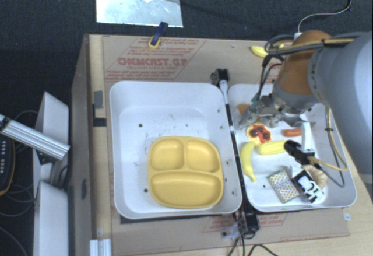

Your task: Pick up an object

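My gripper (260,111) hangs low over the back left part of the right bin (345,195), below the arm's orange band. Just in front of it lies a red and orange toy (259,132). A small banana (247,161) lies along the bin's left wall, with a yellow block (271,147) beside it. An orange stick (292,132) rests to the right of the toy. Near the front are a checkered pad (281,185) and a black and white piece (312,190). I see nothing between the fingers, and the wrist hides how they stand.
The left bin (125,132) holds a yellow divided plate (186,172) at its front. A black clamp (220,77) sits where the two bins meet at the back. A yellow piece (259,50) lies on the cardboard behind the right bin.
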`<action>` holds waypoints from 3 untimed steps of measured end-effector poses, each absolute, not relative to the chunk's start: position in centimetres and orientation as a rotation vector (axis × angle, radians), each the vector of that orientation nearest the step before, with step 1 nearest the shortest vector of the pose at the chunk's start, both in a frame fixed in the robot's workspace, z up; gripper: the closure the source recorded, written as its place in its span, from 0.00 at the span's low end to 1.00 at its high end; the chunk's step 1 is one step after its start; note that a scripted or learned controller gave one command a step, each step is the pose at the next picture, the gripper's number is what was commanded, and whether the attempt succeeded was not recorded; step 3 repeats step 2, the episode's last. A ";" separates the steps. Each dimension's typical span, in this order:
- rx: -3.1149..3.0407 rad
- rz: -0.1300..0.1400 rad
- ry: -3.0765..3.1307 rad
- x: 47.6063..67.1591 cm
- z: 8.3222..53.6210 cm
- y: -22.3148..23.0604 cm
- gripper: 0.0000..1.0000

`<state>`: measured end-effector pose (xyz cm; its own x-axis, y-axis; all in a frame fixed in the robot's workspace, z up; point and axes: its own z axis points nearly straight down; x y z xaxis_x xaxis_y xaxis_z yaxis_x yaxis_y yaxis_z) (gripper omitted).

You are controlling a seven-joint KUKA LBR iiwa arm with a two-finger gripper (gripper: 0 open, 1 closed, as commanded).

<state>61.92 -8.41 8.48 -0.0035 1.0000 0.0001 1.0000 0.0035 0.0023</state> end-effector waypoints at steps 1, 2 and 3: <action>2.220 0.000 2.222 55.6 8.4 -8.7 0.00; 2.217 0.003 2.223 55.7 9.5 -8.7 1.00; 2.217 0.003 2.223 55.7 9.5 -8.7 1.00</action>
